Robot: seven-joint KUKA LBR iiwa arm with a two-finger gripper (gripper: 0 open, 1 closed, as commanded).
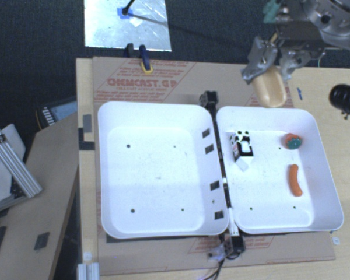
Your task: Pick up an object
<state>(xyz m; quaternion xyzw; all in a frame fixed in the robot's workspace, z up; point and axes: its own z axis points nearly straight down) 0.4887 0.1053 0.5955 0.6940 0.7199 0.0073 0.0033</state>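
My gripper (pixel 272 69) hangs above the far rim of the right bin (pixel 324 174), shut on a tan, rounded oblong object (pixel 269 89) that hangs down between its fingers, lifted off the bin floor. Inside that bin lie a small black-and-white box (pixel 242 144) near the left wall, an orange and green round piece (pixel 292 140) at the far right, and an orange sausage-shaped piece (pixel 294 180) on the right side.
The left bin (pixel 108 174) adjoins the right one along a black-clipped divider (pixel 219 168). A shiny metal sheet (pixel 127 16) lies at the back, with blue and yellow clamps (pixel 144 59) in front of it. A black device (pixel 345 100) sits at the right edge.
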